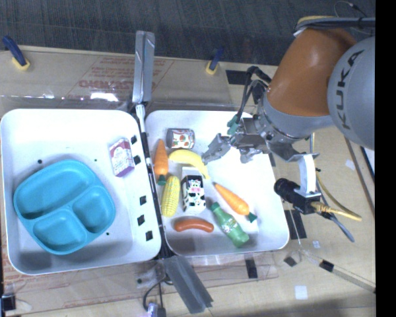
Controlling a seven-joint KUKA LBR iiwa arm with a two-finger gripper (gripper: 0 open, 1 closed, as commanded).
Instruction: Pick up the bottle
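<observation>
From the overhead camera you see 2 white bins side by side on the bench. In the right bin [270, 233], the green bottle [228, 225] lies on its side near the front edge, its cap pointing toward the middle of the bin. Just behind it lies a carrot [232, 199], and just left of it a sausage [193, 226]. A small milk carton with cow markings [193, 193] stands near the bin's centre, with a corn cob [171, 195] beside it on the left, a banana [188, 161] behind it, a second carrot [160, 159] along the left wall and a tin can [181, 139] at the back.

Your gripper [218, 146] hangs over the back right part of this bin, well apart from the bottle; its fingers are spread, with nothing between them.

In the left bin [13, 127] you see a blue divided plate [63, 205] and a small red-and-white carton [121, 156].
</observation>
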